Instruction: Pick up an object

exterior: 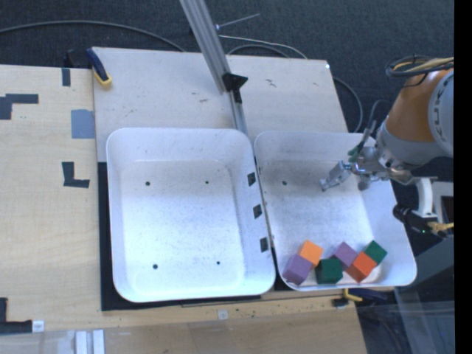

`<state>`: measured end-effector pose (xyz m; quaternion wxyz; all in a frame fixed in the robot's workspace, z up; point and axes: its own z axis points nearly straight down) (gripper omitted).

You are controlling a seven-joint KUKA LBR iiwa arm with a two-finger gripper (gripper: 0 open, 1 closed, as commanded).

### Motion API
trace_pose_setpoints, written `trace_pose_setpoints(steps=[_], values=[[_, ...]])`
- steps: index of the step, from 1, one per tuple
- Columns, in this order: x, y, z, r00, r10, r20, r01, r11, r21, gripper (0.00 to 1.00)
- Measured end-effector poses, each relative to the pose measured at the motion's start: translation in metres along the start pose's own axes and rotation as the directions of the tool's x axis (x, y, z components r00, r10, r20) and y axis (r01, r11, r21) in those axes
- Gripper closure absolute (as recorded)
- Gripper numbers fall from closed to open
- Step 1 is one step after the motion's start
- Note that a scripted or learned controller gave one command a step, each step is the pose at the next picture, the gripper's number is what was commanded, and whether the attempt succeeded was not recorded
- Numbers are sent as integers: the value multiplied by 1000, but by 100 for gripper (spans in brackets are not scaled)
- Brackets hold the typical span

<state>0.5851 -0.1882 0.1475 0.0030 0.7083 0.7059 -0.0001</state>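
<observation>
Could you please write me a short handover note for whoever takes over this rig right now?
Gripper: above the right bin, over its upper part, with nothing between its fingers; open or shut is too small to tell.
Objects: six blocks clustered at the right bin's near edge: orange block, purple block, dark green block, light purple block, red-orange block, green block.
Done: nothing picked yet.
Left: move down to the cluster, grasp one block, lift.

2 white bins (pixel 177 142) speckled dark; blocks (pixel 335 262) orange, purple, green, red
</observation>
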Motion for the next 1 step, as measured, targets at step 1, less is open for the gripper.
trace_pose_setpoints(steps=[1], values=[[43, 16, 59, 1000, -8, -6, 9, 1000, 9, 0]])
